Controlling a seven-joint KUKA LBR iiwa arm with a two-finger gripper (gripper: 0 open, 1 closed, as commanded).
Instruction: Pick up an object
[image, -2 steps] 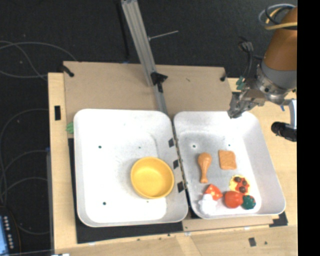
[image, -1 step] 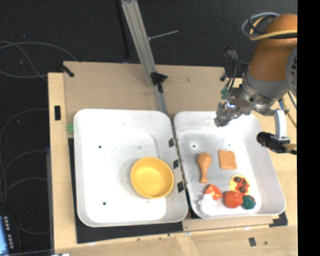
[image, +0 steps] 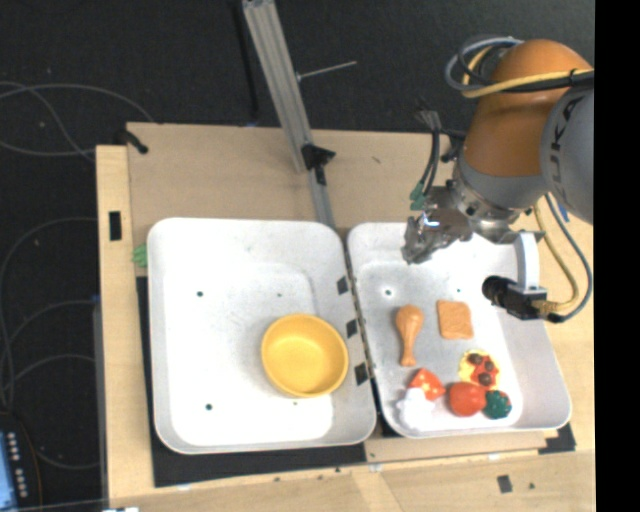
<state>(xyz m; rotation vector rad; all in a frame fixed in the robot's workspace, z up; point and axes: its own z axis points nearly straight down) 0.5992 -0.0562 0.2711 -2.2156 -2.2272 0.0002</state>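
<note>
My gripper (image: 421, 243) hangs over the far left part of the right bin (image: 530, 385), with nothing visible between its fingers. Below it in that bin lie a tan drumstick (image: 408, 333), an orange square cracker (image: 455, 320), a red and white piece (image: 421, 392), a red tomato (image: 465, 398), a green piece (image: 497, 404) and a yellow item with dark spots (image: 480, 368). A yellow bowl (image: 304, 354) sits in the left bin (image: 200, 330).
A grey metal pole (image: 290, 110) slants across the bench behind the bins. A black fitting (image: 510, 293) with cables hangs off the arm over the right bin's right side. The wooden bench (image: 220, 170) surrounds both bins.
</note>
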